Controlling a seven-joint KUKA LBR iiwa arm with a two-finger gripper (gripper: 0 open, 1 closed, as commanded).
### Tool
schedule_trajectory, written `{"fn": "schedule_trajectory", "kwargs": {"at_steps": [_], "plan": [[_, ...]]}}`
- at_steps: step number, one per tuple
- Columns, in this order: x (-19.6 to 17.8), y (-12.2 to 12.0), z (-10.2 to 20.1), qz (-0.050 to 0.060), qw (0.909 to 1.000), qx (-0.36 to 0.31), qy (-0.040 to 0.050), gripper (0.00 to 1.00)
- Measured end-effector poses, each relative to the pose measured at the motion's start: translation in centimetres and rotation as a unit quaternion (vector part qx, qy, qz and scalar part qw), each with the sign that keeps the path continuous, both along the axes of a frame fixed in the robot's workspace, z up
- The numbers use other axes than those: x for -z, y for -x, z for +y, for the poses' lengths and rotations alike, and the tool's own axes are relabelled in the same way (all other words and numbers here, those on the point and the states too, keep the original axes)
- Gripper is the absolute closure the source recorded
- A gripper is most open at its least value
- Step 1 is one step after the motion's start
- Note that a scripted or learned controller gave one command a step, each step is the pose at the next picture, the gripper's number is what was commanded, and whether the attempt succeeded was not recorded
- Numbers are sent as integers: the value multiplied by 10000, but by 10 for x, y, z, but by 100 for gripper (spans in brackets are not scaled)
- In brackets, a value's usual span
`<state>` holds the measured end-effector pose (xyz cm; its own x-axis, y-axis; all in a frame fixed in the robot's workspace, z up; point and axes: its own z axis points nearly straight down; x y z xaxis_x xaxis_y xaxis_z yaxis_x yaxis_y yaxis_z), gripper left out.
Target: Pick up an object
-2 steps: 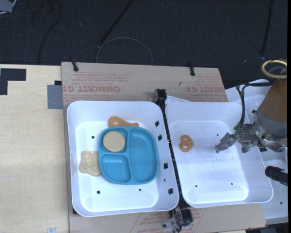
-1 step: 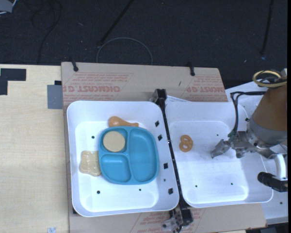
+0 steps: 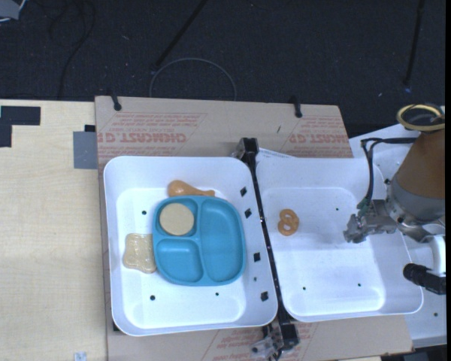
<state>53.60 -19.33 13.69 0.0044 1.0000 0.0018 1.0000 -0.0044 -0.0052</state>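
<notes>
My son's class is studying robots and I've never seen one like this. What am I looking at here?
One camera above a bench looks down at a slant. The grey and orange shape at the right is a robot arm; its gripper hangs over the right bin, holding nothing that I can see. A small pretzel lies in that bin, apart from the gripper. The left bin holds a blue divided plate with a round cracker in one compartment, a pale piece of toast beside it, and an orange piece behind.

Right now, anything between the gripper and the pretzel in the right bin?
Nothing. In the camera view, only bare white floor of the right bin lies between the gripper and the pretzel; both sit at about the same height in the image.
</notes>
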Motion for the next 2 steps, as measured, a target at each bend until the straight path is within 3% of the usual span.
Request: {"fn": "schedule_trajectory", "kwargs": {"at_steps": [2], "plan": [[-103, 3, 2, -38, 10000, -28, 13, 100]]}}
